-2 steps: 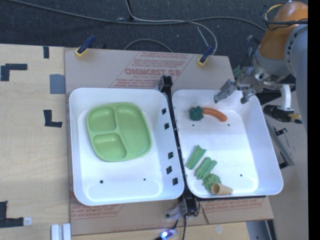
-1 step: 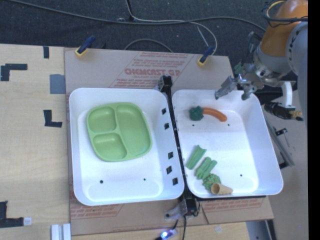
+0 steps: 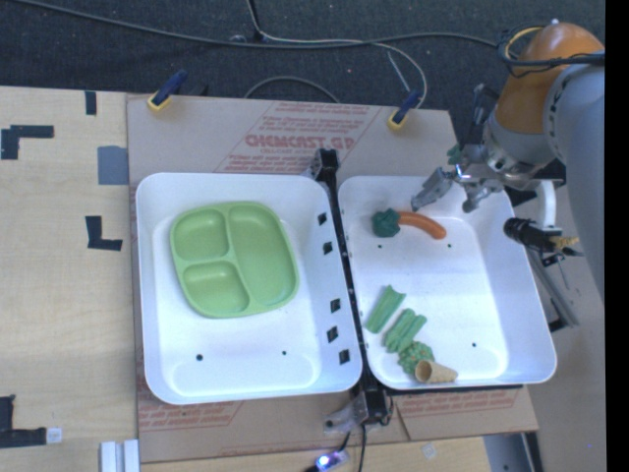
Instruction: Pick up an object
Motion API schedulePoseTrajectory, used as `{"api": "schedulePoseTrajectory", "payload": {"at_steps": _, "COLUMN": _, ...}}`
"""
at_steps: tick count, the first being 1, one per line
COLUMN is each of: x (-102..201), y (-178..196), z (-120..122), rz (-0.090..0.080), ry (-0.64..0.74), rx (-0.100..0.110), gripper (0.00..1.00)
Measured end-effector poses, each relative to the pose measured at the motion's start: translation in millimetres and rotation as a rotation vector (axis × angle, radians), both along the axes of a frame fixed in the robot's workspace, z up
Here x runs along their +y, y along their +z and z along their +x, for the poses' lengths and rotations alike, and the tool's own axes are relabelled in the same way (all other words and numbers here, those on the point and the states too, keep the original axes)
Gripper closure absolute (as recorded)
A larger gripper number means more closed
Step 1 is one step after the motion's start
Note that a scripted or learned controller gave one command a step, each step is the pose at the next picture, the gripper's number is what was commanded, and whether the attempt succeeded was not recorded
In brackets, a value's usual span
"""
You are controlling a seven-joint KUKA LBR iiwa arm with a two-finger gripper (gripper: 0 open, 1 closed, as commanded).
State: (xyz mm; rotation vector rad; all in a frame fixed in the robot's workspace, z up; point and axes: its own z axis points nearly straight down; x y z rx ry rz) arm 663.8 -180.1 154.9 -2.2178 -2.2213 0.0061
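In the right bin (image 3: 496, 303), an orange carrot with a green top (image 3: 406, 223) lies near the back. Green bean pods (image 3: 394, 317) rest lower down, with a small cone-shaped piece (image 3: 433, 370) by the front wall. My gripper (image 3: 453, 191) hangs over the bin's back right part, open, its two grey fingers spread with nothing between them. The left fingertip (image 3: 423, 199) is just up and right of the carrot, apart from it.
The left bin (image 3: 162, 342) holds a green divided plate (image 3: 234, 259). Black clips (image 3: 325, 165) join the bins along the middle divider. Yellow-and-blue clamps (image 3: 167, 88) pin the cardboard at the back. A black cable (image 3: 324, 39) runs behind the bins.
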Motion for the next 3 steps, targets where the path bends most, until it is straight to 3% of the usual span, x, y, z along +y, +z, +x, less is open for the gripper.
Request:
{"api": "schedulePoseTrajectory", "payload": {"at_steps": 2, "x": 0.7, "y": -71.2, "z": -2.5, "rz": -0.001, "ry": 0.001, "rx": -0.003, "gripper": 0.00}}
{"api": "schedulePoseTrajectory", "payload": {"at_steps": 3, "x": 0.8, "y": -59.0, "z": -1.5, "rz": -0.003, "ry": 0.002, "rx": -0.006, "gripper": 1.00}}
